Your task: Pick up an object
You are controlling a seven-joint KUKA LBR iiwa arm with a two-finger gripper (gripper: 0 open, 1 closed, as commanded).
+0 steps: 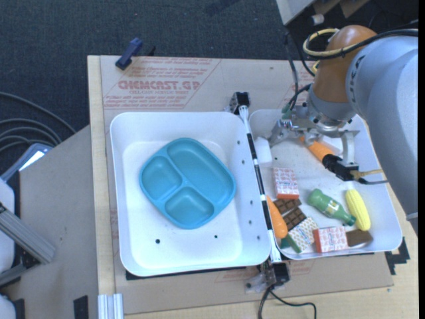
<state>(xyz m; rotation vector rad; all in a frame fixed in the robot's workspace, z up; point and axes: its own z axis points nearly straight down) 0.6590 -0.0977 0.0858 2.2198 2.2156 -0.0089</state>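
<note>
My gripper [292, 129] is low over the back left of the right bin [385, 226], under the grey arm with its orange band. An orange oblong piece [319, 150] sits just right of it, touching or very near the wrist; I cannot tell whether it is held. Toy foods lie nearer the front of this bin: a pink and white box [286, 182], a green bottle [329, 205], a yellow corn cob [358, 208], a chocolate bar [291, 211], a carrot [279, 220], a red and white box [330, 239] and a small brown piece [359, 237].
The left bin [126, 178] holds a blue divided plate [188, 182]. A rail [254, 171] separates the two bins. A small blue object [129, 53] lies on the board behind the bins. Cables lie on the floor at the left.
</note>
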